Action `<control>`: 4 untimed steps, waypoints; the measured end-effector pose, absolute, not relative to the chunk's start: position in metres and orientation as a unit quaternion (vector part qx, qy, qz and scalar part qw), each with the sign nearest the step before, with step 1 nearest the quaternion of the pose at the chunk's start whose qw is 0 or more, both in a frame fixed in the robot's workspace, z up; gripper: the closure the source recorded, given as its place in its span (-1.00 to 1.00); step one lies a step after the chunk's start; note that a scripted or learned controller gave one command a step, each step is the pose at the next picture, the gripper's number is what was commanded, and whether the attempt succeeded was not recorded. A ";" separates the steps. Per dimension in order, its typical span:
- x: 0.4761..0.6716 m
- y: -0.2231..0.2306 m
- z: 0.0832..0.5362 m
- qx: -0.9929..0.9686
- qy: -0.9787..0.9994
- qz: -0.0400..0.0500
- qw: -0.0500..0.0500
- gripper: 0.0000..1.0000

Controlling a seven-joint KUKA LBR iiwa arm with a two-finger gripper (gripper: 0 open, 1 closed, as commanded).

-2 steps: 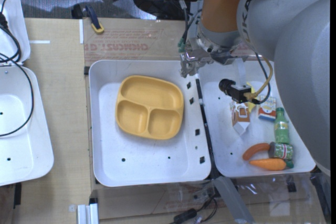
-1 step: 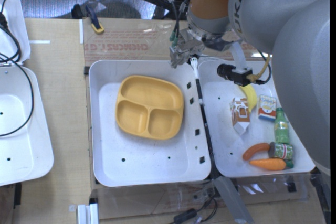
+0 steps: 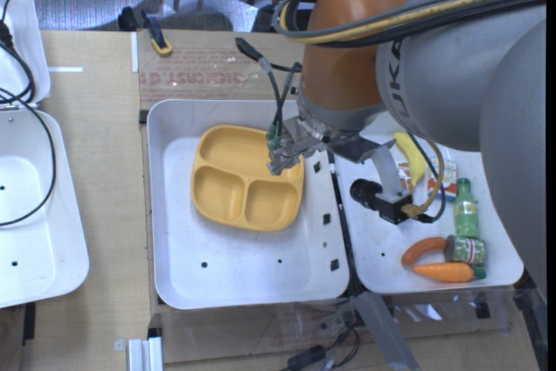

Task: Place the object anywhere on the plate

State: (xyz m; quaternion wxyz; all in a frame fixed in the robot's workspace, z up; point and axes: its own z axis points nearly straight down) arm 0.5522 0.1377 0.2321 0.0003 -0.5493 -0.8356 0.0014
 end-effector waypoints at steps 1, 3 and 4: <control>0.593 0.173 0.246 -0.521 -0.853 0.001 0.000 1.00; 0.558 0.186 0.158 -0.438 -0.899 0.001 0.001 1.00; 0.580 0.202 0.146 -0.489 -0.872 0.001 0.000 1.00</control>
